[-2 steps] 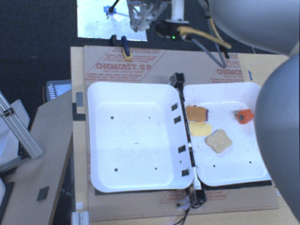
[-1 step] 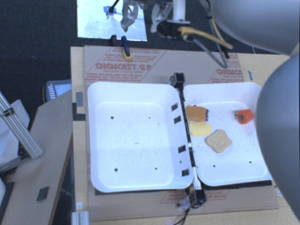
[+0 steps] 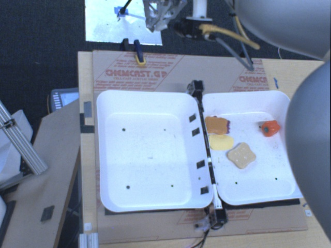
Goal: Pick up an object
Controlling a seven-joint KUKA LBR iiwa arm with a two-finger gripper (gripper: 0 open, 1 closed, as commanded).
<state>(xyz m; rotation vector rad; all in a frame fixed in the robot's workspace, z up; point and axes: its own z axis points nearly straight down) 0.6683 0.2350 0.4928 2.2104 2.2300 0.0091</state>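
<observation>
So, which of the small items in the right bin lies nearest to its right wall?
The small red-orange item with a green tip. It lies apart from the orange-brown piece, the flat yellow piece and the tan toast-shaped piece.

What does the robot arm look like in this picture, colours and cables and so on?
The arm is smooth, rounded and pale grey, its big curved shells catching the light. A yellowish cable and thinner dark wires run from its black wrist part. The pincer at the top is bare silvery metal.

Smooth grey arm (image 3: 279, 14) with yellow cable (image 3: 227, 32) and metallic end effector (image 3: 158, 14).
</observation>
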